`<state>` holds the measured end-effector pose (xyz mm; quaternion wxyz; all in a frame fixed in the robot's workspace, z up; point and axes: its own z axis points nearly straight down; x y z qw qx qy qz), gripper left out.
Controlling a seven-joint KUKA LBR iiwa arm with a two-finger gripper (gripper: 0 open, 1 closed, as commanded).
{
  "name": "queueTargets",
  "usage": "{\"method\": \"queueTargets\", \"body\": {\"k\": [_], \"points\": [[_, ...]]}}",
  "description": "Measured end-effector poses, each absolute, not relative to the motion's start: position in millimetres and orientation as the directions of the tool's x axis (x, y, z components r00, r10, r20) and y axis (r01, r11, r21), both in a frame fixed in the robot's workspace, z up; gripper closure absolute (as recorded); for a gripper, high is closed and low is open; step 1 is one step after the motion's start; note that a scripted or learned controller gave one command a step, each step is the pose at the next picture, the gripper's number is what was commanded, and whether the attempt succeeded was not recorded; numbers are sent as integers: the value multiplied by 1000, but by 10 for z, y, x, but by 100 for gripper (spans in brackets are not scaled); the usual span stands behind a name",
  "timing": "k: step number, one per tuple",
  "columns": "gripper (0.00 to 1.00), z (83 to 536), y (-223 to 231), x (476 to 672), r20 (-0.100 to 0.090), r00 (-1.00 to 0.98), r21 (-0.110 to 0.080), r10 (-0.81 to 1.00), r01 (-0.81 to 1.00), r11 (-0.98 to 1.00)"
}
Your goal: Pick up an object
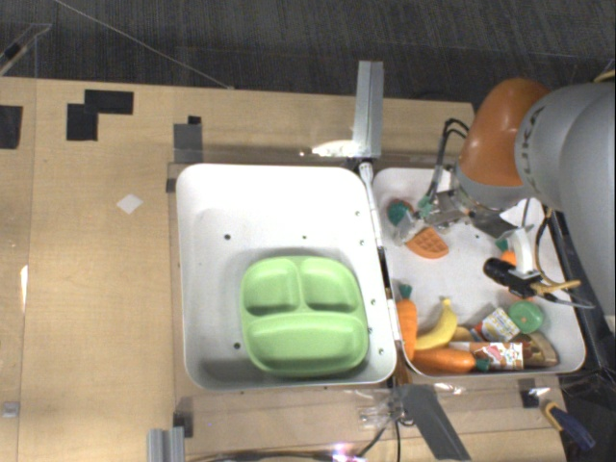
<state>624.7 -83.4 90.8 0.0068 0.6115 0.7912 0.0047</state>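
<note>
Nearest to you, along the lower edge of the right-hand white bin, lies a heap of toy food: an orange plastic carrot, a yellow plastic banana, a longer orange carrot-shaped piece and a small brown bottle with a printed label, all touching or nearly so, with a round green disc just beside them. In the left-hand white bin sits a green plastic three-compartment tray, well apart from the arm's work. Further back in the right bin you will find the two-finger gripper low over the floor, near an orange waffle-patterned wedge and a small teal piece. I cannot tell from this slant how its tips are set, and nothing can be made out between them. I judge the pick not yet done: no object is lifted, and the grasp and the raise are both left. The wedge looks the likeliest target, lying just below the gripper.
</note>
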Motion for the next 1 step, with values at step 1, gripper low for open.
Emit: {"method": "queueTargets", "body": {"k": [1], "points": [[0, 909, -1032, 6125, -4, -266, 15, 964, 964, 266]]}}
